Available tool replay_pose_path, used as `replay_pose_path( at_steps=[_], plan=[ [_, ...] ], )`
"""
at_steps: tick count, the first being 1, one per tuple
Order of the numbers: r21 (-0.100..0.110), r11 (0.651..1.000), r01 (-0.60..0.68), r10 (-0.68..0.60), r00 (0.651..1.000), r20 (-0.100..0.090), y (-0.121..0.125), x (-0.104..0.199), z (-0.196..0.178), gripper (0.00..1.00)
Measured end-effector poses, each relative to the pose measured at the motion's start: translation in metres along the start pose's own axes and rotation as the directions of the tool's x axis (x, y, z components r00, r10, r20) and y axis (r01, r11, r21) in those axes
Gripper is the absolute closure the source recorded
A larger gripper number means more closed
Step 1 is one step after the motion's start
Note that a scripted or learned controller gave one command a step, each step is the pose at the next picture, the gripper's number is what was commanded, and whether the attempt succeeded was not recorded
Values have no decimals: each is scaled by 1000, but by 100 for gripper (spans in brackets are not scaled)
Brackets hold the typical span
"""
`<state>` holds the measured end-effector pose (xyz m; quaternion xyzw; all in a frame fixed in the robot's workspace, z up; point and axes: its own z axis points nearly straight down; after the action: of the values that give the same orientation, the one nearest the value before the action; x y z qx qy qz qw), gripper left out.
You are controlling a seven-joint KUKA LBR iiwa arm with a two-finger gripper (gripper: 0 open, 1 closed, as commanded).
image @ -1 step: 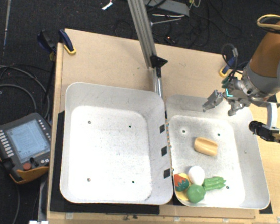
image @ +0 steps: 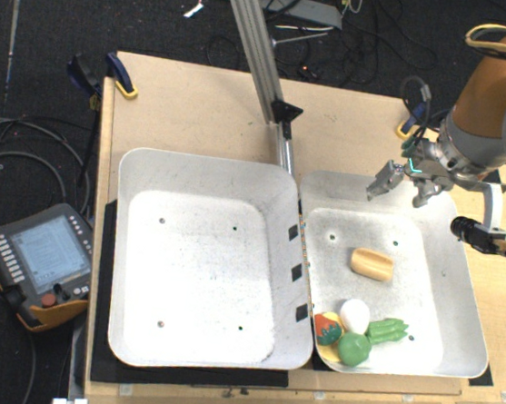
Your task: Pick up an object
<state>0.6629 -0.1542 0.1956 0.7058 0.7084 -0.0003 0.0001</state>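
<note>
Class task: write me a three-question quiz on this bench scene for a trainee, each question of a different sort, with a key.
1. True or false: the tan bread roll lies in the left bin.
2. Which sits nearest the right bin's front left corner? A) the roll B) the cluster of white egg and green pieces C) the tool
3. Fill in: the tool hangs above the right bin's ____ edge.

Key: 1 false; 2 B; 3 far

Two white bins (image: 211, 173); one tan roll (image: 372, 264), one white egg (image: 354, 315), two green pieces (image: 387, 331), one red-orange piece (image: 328, 327).
</note>
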Motion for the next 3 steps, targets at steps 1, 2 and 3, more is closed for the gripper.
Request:
replay_pose_path(
  at_steps=[1,2,3],
  plan=[
    [4,1000,-4,4,1000,-1,-8,-1,47,0],
    [5,1000,-4,4,1000,-1,-9,0,101,0],
    [-3,1000,-3,3,1000,0,-7,0,86,100]
  ],
)
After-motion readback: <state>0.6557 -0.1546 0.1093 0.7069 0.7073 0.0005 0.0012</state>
